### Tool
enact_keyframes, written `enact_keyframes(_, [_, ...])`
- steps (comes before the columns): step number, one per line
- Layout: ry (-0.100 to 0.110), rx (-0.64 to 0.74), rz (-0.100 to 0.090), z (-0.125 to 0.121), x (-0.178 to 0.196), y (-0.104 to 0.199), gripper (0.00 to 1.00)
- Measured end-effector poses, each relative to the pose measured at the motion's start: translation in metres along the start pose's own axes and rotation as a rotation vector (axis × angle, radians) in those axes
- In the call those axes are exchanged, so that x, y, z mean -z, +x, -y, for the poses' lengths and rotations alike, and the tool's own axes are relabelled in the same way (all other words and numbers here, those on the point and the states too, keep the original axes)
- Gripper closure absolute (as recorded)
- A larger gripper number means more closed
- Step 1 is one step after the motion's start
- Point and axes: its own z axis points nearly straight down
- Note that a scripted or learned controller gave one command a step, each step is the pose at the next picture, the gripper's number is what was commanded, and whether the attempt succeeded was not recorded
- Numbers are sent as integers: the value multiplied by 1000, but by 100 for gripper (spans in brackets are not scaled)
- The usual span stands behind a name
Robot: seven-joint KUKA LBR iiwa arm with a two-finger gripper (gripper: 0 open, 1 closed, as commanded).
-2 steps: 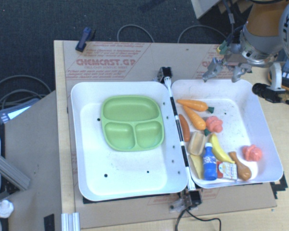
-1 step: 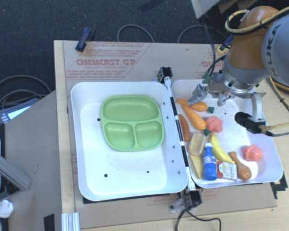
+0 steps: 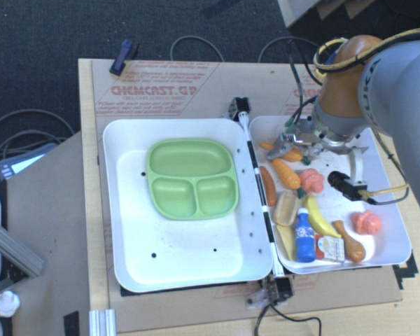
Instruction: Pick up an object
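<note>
Over the far end of the right bin, we see the gripper low above an orange carrot; whether it is wide or narrow we cannot tell. Left, a green tray lies in the left bin.

Lighting even and bright, diffuse from overhead; no hard-edged shadows. White bins left of and below the gripper read near-white but hold detail, no blown glare. Soft, short shadow lies under the gripper on the bin floor. Green tray, well left of the gripper, shows a mild sheen on its compartment rims. Dark carpet far left and above stays dim, low detail. Arm to the gripper's right is large and slightly soft. Overall sharpness moderate, fine grain; small items below the gripper look a bit smeared.
</note>
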Motion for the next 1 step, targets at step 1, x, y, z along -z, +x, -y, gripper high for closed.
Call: enact_keyframes(1, [8, 0, -1, -21, -7, 1, 0])
